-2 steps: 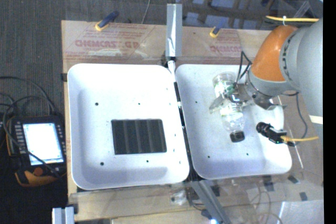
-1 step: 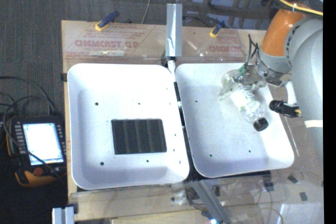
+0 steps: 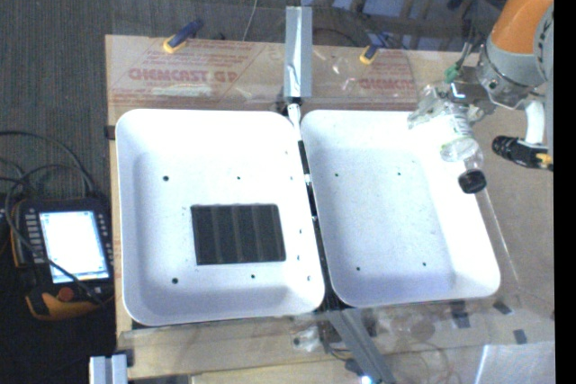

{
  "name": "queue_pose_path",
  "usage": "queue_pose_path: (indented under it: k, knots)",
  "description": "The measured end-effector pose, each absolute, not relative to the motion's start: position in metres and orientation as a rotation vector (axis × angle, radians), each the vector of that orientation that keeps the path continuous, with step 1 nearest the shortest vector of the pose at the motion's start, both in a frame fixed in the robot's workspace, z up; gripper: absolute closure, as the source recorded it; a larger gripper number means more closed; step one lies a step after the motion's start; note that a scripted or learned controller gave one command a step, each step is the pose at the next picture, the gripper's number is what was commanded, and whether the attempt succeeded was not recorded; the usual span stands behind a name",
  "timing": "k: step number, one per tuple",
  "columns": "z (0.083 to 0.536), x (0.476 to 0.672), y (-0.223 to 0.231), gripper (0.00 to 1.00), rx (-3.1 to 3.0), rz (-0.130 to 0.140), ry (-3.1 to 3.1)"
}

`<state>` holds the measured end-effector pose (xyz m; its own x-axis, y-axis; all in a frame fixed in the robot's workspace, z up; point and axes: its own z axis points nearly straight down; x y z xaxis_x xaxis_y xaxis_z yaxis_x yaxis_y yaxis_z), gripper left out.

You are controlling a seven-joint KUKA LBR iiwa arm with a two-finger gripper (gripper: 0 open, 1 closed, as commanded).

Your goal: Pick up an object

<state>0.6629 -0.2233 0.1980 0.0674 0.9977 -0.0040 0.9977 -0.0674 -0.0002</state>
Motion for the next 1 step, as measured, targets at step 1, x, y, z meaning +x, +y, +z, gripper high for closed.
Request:
queue_pose_path:
  k: [1]
  knots:
    - [0.2068, 0.6630, -0.2227, 1.00, 2.289, -0.014, 2.144]
